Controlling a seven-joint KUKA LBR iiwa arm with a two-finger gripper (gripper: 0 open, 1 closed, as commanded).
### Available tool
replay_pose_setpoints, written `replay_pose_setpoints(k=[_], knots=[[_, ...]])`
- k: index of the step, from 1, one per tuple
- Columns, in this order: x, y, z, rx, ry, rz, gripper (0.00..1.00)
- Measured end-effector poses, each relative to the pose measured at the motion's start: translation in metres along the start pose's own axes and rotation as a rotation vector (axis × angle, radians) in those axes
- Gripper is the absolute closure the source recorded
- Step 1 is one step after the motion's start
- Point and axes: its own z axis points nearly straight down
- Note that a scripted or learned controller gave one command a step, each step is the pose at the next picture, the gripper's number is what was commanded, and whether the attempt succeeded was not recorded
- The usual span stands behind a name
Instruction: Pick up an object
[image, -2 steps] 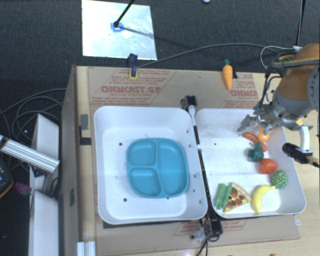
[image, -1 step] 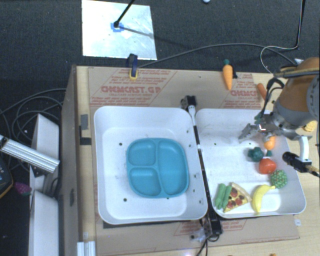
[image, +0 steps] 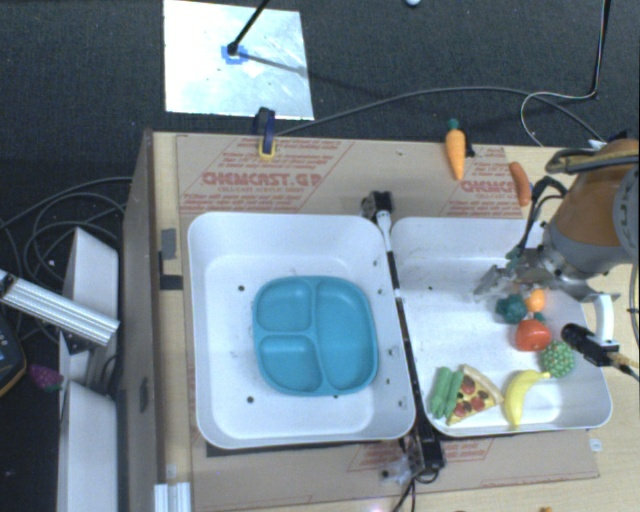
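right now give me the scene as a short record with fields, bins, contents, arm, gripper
left bin: holds a blue divided plate
right bin: toy food along its near and right side: pizza slice, green pods, banana, tomato, broccoli
outside bins: toy carrot on the bench behind the right bin
arm: reaches in from the right, over the right bin
gripper: low over the right bin, beside a small teal piece; grip state unclear
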Motion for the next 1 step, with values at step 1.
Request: replay_pose_setpoints(k=[1], knots=[[-0.0093, 0.0505, -0.0897, 0.006, -0.016, 0.007, 0.0]])
